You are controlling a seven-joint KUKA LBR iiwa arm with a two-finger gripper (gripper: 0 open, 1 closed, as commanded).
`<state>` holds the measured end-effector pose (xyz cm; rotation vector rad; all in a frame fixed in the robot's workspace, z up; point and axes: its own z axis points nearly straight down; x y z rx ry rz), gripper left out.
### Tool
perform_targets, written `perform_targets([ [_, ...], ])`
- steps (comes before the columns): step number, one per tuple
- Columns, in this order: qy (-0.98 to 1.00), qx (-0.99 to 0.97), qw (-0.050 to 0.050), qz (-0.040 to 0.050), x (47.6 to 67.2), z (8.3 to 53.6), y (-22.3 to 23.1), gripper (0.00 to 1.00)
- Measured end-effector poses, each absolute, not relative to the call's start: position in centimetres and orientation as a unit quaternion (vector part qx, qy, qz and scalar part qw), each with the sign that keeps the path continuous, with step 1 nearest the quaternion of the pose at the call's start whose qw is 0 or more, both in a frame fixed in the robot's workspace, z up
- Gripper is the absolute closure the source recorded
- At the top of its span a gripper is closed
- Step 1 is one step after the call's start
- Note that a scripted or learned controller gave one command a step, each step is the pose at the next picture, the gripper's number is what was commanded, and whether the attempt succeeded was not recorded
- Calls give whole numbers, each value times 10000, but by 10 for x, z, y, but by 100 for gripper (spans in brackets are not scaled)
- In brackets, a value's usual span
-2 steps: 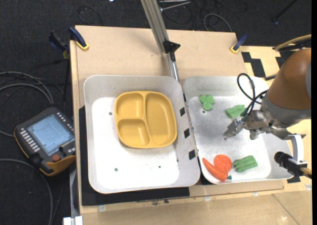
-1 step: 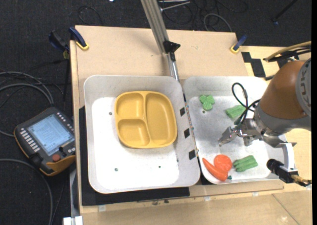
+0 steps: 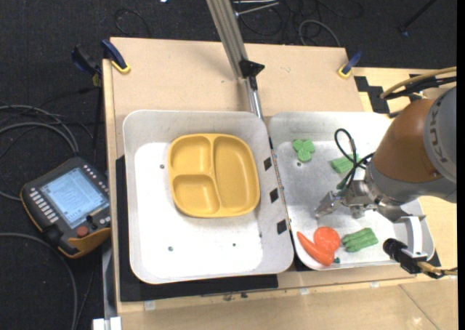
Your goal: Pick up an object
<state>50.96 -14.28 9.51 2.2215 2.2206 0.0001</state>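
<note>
Setting: pale wooden bench (image 3: 182, 74) bearing two shallow white bins side by side, viewed from above at a slant.
Left bin (image 3: 145, 241): holding a yellow plastic plate with three compartments (image 3: 214, 174), lying flat toward the bin's far half.
Right bin (image 3: 290, 198): scattered with small toy foods (five pieces countable).
Far items: green leafy plastic piece (image 3: 304, 149) near the bin's far left; a second green piece (image 3: 340, 165) just right of it, partly crossed by a black cable loop (image 3: 347, 148).
Near items: red-orange plastic vegetable, rounded with a pointed end (image 3: 322, 243), lying at the bin's near edge; green ridged plastic piece (image 3: 360, 239) just beside it on the right, the two close but not clearly touching.
Arm: grey with an orange band (image 3: 407, 150), reaching in from the right and bent low over the right bin.
Gripper (image 3: 328, 206): metal two-finger tool pointing left, low over bare bin floor between the far green pieces and the red-orange vegetable; state impossible to tell at this angle (nothing seen between its tips).
Off the bench: grey and orange handheld control pendant with a lit screen (image 3: 69, 205) on the dark floor at left, cables trailing around it.
Overhead: slanted metal pole (image 3: 225, 19) crossing the bench's far edge.
</note>
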Motion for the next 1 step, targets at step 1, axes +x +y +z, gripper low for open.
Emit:
perform_targets([
  [1, 7072, 7070, 13, 10, 511, 106, -143, 100],
])
